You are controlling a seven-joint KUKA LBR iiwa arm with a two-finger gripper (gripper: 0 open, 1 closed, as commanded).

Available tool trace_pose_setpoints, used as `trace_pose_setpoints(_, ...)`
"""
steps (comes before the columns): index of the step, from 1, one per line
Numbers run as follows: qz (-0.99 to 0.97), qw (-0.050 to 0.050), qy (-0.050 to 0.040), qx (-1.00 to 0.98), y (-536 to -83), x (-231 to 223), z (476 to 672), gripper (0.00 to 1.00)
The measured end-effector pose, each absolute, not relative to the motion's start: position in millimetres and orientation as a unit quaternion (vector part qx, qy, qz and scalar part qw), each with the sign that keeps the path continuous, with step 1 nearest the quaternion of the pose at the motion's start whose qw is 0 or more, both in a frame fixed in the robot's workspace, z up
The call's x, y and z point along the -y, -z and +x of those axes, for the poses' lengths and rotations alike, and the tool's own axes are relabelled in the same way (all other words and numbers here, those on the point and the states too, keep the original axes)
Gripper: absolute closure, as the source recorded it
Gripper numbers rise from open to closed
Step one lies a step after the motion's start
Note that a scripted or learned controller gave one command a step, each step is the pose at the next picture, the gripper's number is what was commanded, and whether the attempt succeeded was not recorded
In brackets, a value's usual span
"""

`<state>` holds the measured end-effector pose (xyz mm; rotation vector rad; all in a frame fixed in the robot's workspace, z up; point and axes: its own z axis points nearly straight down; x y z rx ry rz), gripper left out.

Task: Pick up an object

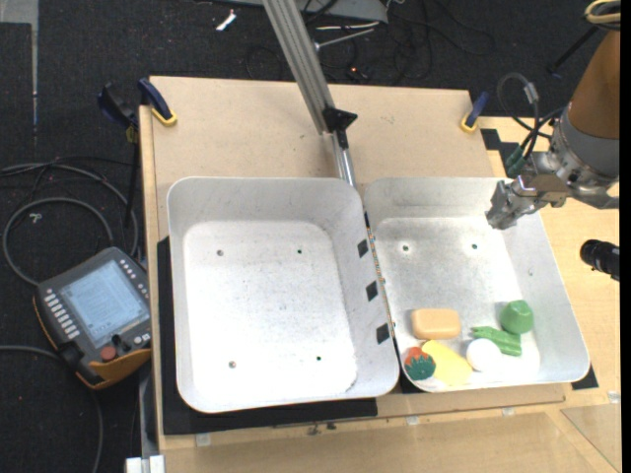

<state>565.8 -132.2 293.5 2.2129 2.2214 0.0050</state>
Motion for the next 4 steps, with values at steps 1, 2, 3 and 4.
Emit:
trace_pose_setpoints(1, 0.705, -0.001, 0.0003, -0.710, -278.7, 86.2, 552.8, 1.00)
trace_pose_setpoints(2, 0.704, -0.001, 0.0001, -0.710, -261.1, 35.8, 555.2, 1.00)
trace_pose_setpoints(3, 0.704, -0.001, 0.0001, -0.710, -260.6, -11.7, 544.1, 1.00)
trace_pose_setpoints(4, 0.704, -0.002, 0.0006, -0.710, -242.8, -59.6, 535.2, 1.00)
